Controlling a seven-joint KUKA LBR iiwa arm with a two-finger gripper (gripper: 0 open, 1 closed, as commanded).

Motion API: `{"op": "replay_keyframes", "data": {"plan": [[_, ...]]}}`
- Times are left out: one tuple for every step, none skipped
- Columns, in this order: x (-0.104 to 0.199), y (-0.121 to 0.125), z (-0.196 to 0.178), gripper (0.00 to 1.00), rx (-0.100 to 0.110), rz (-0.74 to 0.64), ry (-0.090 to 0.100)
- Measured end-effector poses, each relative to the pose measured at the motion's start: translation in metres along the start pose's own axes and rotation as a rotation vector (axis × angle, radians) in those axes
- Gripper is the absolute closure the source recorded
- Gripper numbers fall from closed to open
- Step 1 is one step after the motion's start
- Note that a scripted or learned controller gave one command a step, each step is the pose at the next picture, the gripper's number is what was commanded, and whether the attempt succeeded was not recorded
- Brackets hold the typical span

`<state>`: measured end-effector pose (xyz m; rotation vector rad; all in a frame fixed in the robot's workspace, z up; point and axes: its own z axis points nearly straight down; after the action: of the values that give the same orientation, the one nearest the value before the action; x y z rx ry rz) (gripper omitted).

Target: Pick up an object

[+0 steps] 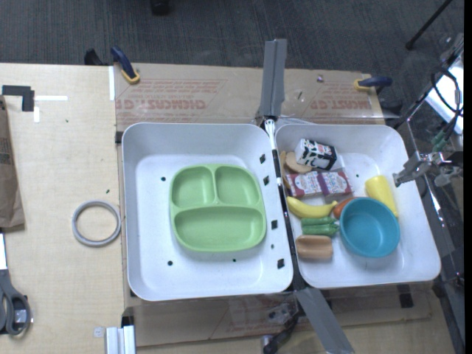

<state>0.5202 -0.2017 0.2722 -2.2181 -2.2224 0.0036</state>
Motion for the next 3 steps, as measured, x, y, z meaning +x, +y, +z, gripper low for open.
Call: {"op": "replay_keyframes", "data": {"plan": [[-0.016, -0.039, 0.16, 0.0, 0.006, 0.034, 0.01], [0.011, 0.011, 0.18, 0.0, -0.004, -0.337, -0.001], [0.047, 0.025, 0.18, 0.0, -0.003, -0.049, 0.0]]}}
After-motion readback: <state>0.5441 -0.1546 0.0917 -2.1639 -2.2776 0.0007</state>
